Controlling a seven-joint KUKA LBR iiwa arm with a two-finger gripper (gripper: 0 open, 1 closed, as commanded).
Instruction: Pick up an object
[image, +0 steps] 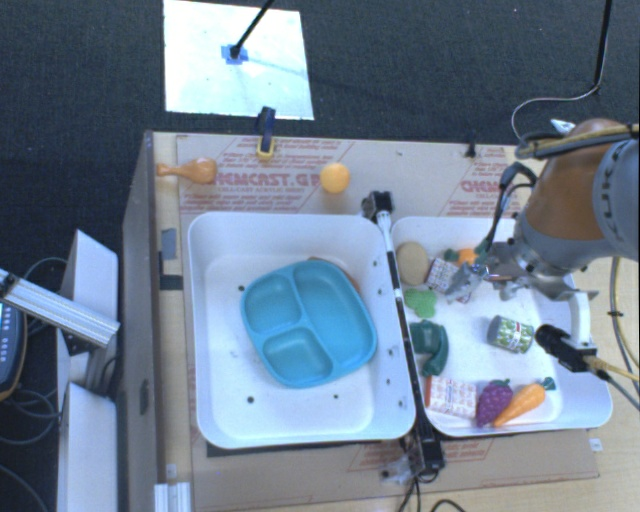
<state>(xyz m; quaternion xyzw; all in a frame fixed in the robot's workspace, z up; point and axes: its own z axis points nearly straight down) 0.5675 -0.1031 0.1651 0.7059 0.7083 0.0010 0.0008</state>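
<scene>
The right bin (585, 405) holds several toy items. At its back left are a beige potato (412, 262), a small printed packet (440, 272) and an orange piece (466, 256). A light green piece (421, 302) and a dark green item (430, 346) lie along the left wall. A green can (511, 333) rests mid-bin. Across the front sit a red-and-white box (452, 396), purple grapes (492, 402) and a carrot (523, 400). My gripper (466, 284) hangs low at the back of this bin, just right of the packet and below the orange piece.
In the left bin (225, 400) lies a blue divided plate (308, 322). On the bench behind the bins are an orange ball (335, 178) and a tan drumstick toy (190, 172). The arm's body (575, 200) covers the right bin's back right corner.
</scene>
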